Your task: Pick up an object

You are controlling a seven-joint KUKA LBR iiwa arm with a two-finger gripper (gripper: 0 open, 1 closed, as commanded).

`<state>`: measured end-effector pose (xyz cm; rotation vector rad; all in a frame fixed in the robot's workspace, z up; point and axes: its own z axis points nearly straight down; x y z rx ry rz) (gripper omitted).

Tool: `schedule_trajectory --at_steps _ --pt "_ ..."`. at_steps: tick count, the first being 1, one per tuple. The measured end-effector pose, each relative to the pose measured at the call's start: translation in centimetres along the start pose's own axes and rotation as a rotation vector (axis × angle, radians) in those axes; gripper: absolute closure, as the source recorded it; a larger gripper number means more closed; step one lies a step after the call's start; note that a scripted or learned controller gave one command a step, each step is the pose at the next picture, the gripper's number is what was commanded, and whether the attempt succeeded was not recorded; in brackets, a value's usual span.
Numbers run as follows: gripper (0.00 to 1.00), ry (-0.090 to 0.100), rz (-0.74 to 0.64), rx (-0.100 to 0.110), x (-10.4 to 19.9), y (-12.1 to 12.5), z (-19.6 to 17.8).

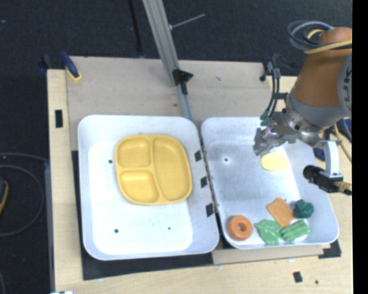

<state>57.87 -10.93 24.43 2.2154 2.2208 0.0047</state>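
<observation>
Pale yellow and rounded, a small flat plastic piece [274, 161] lies in the right white bin [233, 182], and our dark pincer [265, 141] hovers just above it, seemingly for grasping, its opening unreadable.

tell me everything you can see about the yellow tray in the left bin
The yellow tray is a rounded-corner divided plate with three compartments: two at its far side and one at its near left. It looks like smooth moulded plastic. It lies flat, slightly rotated, on the floor of the left bin, near the middle and toward the far side. Nothing lies in it, and only the bin touches it.
</observation>
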Motion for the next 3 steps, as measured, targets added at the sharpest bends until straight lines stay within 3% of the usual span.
schedule_trajectory --at_steps 3 --pt "1.00 0.002 -0.006 0.002 16.1 -0.1 -1.9"
